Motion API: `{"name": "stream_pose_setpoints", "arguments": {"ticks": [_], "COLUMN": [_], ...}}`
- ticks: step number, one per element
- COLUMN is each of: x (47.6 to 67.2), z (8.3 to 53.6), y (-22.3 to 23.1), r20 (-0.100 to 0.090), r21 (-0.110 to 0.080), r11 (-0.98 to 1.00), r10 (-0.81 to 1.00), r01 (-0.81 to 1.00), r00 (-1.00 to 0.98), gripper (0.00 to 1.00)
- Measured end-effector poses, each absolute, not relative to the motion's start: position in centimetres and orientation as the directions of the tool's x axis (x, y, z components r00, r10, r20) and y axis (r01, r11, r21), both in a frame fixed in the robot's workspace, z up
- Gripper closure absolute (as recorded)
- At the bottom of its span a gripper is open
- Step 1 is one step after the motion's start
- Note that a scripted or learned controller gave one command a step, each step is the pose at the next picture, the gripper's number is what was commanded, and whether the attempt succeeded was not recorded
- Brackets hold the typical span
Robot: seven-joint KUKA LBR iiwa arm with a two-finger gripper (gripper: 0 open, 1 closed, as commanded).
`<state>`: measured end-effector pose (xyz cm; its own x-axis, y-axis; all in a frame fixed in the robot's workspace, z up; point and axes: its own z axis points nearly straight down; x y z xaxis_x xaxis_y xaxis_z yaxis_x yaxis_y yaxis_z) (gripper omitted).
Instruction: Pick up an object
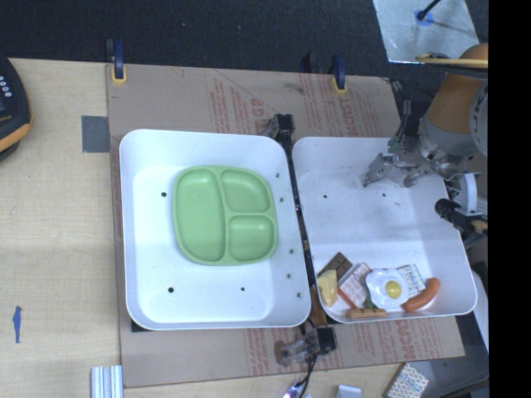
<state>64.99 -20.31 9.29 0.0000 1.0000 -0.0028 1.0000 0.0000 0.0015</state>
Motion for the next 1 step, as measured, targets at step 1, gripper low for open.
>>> {"name": "stream_pose_setpoints", "arguments": {"ticks": [1], "x": [54.93], "z": [18.09], "y": [-20.46], "r20": [-0.001], "r21": [0.0], "r11": [-0.001], "r10": [1.0], "r01": [1.0], "r00": [0.001], "gripper": [0.0]}}
